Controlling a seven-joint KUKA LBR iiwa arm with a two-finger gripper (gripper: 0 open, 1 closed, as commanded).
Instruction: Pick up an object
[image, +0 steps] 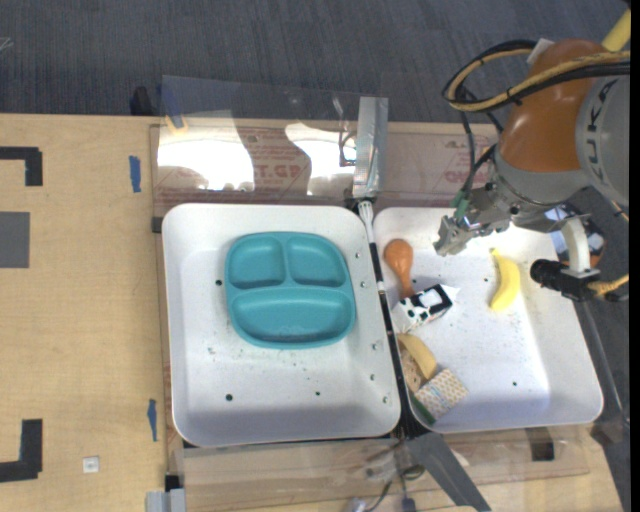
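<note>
Seen from above, the grey-and-orange arm reaches in from the right, its tool (452, 237) hovering over the right bin (560, 385); whether it is apart or together cannot be told. Below lie a banana (505, 282), an orange drumstick-shaped toy (399, 260), a black-and-white toy (426, 304) and a tan wedge (419, 356). A teal divided plate (290, 288) sits in the left bin (195, 330).

The arm (560, 110) runs off the frame's right edge, and the gripper (452, 238) is too small to read.
</note>
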